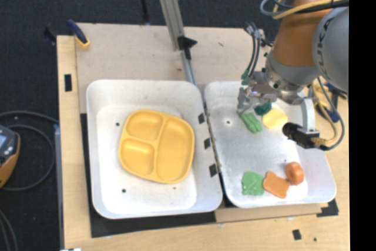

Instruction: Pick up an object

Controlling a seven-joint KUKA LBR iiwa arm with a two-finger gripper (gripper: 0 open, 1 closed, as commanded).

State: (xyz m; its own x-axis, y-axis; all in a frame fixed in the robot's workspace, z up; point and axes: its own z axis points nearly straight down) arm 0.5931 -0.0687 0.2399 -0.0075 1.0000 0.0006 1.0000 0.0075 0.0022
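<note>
Pincer is low over the far part of the right bin, fingers pointing down toward a small cluster of objects; whether they are parted or closed I cannot tell, since the wrist and cabling hide most of them. Nothing can be seen between them, so I judge the pick as not yet made: the arm looks placed for a grasp, with closing and lifting left to do. Likeliest target is the green piece, lying on the bin floor just below the pincer tips and possibly touching them. A darker green bit sits right beside the pincer, and a yellow lump lies just to its right, close against the green piece; these crowd the grasp and could be nudged or caught along with it. Well toward the near edge from the pincer lie a green block, an orange wedge touching or nearly touching it, and an orange ball beside that. Far to the pincer's left, in the left bin, rests a yellow tray. A metal post stands behind the bins, clear of the arm.
</note>
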